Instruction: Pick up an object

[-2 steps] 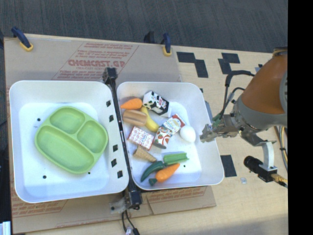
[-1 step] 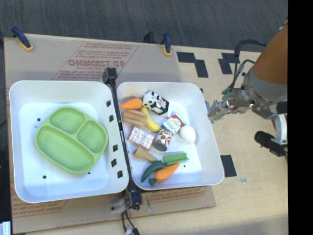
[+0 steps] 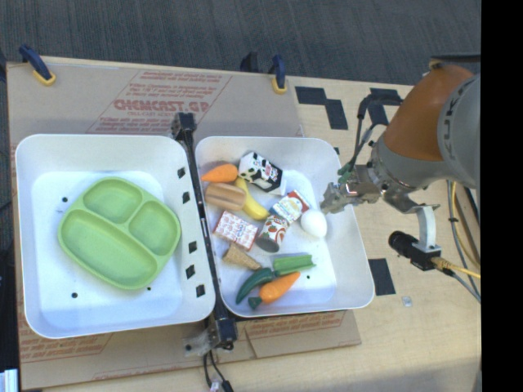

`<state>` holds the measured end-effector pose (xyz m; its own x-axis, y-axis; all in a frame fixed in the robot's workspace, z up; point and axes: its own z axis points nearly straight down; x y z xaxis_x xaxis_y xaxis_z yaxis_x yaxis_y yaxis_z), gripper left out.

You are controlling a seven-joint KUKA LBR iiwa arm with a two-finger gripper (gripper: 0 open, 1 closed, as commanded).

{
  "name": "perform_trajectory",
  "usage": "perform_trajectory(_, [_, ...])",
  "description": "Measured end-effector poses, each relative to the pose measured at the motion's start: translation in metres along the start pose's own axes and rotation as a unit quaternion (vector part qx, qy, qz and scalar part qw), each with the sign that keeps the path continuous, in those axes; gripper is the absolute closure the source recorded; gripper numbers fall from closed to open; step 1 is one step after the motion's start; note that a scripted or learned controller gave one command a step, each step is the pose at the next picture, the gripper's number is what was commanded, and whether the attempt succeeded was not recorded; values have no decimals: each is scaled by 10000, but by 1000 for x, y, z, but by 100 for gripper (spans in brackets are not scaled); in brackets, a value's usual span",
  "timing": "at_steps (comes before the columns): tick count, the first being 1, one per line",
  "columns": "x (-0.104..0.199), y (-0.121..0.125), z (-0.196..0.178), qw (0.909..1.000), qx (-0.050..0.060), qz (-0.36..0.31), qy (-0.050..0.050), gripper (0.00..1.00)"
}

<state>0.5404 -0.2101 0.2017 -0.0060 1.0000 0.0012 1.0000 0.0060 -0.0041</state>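
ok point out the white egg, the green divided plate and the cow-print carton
white egg [image 3: 314, 224], camera view, middle of its shell
green divided plate [image 3: 91, 250], camera view, floor of its large compartment
cow-print carton [image 3: 261, 171], camera view, its spotted top face

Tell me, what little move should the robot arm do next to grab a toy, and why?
Probably slide a little to the left and lower. The gripper sits at the right bin's right wall, near the white egg, with nothing between its fingers. The egg lies at the pile's right side, apart from the other toys, so it looks like the easiest reach.
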Motion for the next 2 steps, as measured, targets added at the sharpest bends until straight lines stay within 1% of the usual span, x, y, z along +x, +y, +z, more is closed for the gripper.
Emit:
perform_trajectory(1, [7, -50, -54, 10000, -22, 13, -8, 100])
perform_trajectory(2, [-1, -63, -40, 10000, -17, -2, -11, 100])
